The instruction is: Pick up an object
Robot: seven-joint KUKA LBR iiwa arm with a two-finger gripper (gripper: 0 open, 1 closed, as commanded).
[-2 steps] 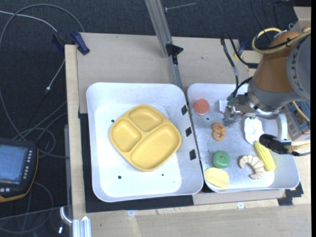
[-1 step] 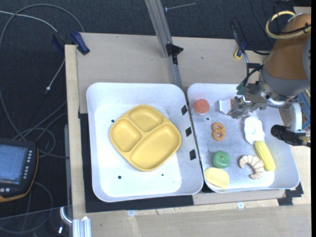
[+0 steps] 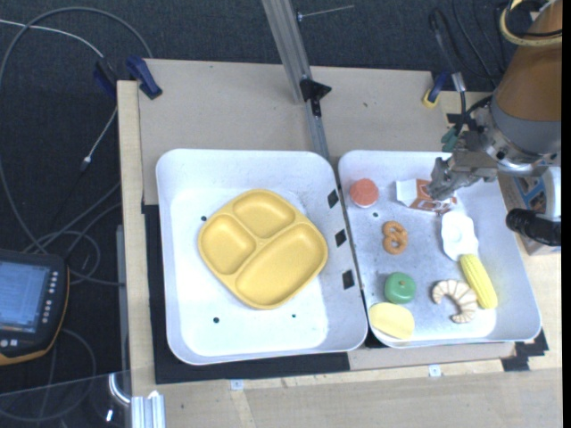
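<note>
Surface (image 3: 232,105): a pale wooden top on which two shallow white bins are set side by side, with a metal post rising from its far edge.
Left bin (image 3: 178,185): a yellow divided plate (image 3: 262,248) with three compartments is carried near the middle.
Right bin (image 3: 508,239): all the small objects are found here.
Arm (image 3: 533,69): grey with an orange band, brought in from the right and bent down over the far right part of the right bin.
Gripper (image 3: 443,184): lowered onto a red and white packet (image 3: 417,194) near the bin's far wall; whether it is released or clenched cannot be told, as the tips are lost against the packet.
Red and white packet: seen flat on the bin floor, just right of a red round object (image 3: 363,192).
Pretzel (image 3: 394,236): laid below the red round object, near the bin's middle.
White object (image 3: 457,232): placed just below the gripper, touching the top of a corn cob (image 3: 478,280).
Corn cob: laid at a slant toward the near right corner.
Croissant (image 3: 456,299): set just left of the corn cob.
Green apple (image 3: 400,287): seen left of the croissant.
Pale yellow object (image 3: 392,320): resting at the near edge, just below the green apple.
</note>
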